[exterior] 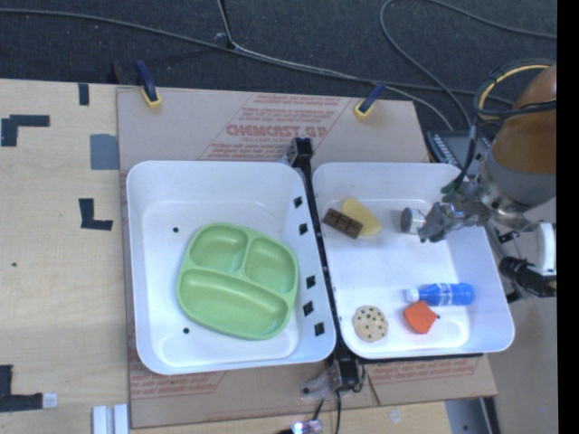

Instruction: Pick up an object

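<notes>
Objects for the picking all sat in the right bin [479, 328]: a brown block [343, 222] lying against a pale yellow piece [362, 216] near the divider, a round cookie [369, 323] at the front, an orange piece [420, 317] touching a blue-and-white bottle [441, 294] just behind it, and a small grey cylinder [407, 219] toward the back. The left bin [145, 242] carried a green divided plate [239, 280] and nothing more.

And the gripper [434, 224] was down low over the back of the right bin, just beside that grey cylinder, arm [520, 152] coming in from the right! Nothing sat between the jaws, as far as this slanted look allowed; whether they stood wide or narrow, I could not tell, the tips being a dark blur against the white floor. So the pick was not yet made: every object lay on the bin floor, nothing lifted.

What was left, by my reckoning, was the whole grasp and the lift. Room looked fair. The middle of the right bin was bare white floor, with the cylinder standing apart from the brown block. The bottle and orange piece crowded each other, and both lay near the front wall. The back wall ran close behind the gripper, and the cardboard-covered counter [271, 125] lay beyond.
</notes>
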### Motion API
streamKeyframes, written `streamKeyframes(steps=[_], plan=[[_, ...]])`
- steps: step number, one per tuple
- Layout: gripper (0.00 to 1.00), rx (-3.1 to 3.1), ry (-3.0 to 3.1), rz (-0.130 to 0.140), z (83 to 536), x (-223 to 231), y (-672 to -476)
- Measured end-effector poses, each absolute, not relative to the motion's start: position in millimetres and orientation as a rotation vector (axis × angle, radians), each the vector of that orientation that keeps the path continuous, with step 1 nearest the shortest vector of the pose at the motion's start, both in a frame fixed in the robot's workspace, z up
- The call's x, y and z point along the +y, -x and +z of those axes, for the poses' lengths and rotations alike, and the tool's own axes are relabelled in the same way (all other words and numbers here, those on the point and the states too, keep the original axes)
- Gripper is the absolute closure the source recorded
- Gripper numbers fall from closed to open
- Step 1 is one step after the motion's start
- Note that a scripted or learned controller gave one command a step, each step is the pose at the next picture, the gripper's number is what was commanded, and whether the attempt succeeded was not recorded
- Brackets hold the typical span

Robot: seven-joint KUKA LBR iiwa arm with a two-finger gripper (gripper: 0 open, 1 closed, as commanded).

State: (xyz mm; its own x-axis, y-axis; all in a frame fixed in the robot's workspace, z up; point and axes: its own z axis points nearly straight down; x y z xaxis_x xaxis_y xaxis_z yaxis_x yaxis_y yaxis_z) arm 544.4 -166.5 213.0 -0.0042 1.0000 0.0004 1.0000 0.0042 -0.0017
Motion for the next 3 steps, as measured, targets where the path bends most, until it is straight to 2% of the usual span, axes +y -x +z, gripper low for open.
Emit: streamKeyframes(steps=[1, 3], plan=[[1.00, -2.225, 2.215, 0.002, 205.4, -119.0, -533.1], [1.00, -2.227, 2.212, 0.000, 217.8, -31.1, -515.1]])
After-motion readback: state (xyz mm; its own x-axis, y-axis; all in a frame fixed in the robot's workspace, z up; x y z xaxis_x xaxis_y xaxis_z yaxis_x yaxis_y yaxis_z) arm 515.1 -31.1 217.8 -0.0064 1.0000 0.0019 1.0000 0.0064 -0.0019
